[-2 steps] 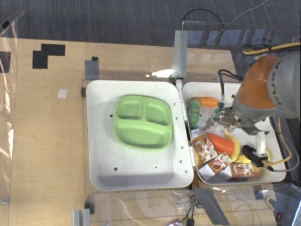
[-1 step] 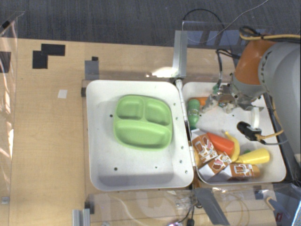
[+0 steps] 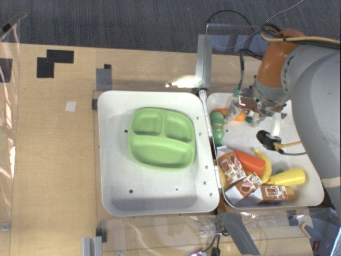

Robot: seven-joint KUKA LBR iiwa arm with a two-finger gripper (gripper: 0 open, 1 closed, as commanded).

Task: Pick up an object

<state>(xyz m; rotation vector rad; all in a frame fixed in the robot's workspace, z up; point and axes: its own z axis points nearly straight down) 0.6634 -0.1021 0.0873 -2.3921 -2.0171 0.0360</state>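
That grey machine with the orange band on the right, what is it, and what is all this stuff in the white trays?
It is a robot arm built to pick things up, seen by one camera fixed above the bench and looking down at a slant. The arm comes in from the right, and its gripper, a two-finger claw, hangs over the far end of the right bin. I cannot tell whether it holds anything. That bin holds small toys: a green piece, an orange piece, a yellow bottle shape and brown packets. The left bin holds a green divided plate.
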